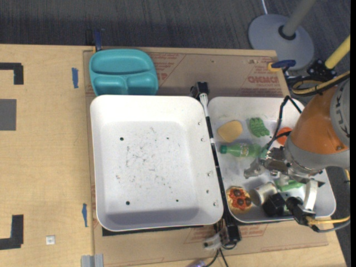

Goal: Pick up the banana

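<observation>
Two bins sit before you. Nearest in the right bin (328, 204) lies a red toy (238, 198). Just behind, the claw (266, 166) hangs low; you cannot tell how far it gapes. Beyond the bottle (242, 149) lies a yellow lump (230, 130), perhaps the banana, apart from the claw.

The arm (320, 132) hides much of the right bin (233, 216); the frame's right edge crops it.
</observation>
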### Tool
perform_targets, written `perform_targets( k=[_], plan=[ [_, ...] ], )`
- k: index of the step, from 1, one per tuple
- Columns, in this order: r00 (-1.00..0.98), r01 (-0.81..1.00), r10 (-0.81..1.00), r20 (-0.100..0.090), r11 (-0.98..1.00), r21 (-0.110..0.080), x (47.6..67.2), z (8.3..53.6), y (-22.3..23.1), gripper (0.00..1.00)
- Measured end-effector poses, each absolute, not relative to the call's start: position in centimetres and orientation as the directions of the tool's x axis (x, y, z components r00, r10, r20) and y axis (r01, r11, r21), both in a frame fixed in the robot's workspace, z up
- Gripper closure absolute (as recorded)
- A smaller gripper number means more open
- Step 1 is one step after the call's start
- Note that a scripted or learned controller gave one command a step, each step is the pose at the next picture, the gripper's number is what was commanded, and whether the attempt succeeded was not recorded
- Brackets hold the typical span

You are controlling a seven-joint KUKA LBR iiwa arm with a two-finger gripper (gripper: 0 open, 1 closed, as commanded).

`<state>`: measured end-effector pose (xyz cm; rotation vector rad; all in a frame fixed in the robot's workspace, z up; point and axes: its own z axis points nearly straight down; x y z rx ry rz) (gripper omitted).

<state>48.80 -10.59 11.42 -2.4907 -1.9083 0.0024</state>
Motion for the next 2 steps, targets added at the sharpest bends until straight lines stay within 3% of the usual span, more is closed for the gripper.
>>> perform_targets(
  k=[1,2],
  plan=[
    [0.261,0.965,0.965,0.001,-0.261,-0.002,48.86,12.39,-10.58,1.0],
    [0.261,0.965,0.965,0.001,-0.261,-0.002,48.85,12.38,-10.58,0.0]
  ],
)
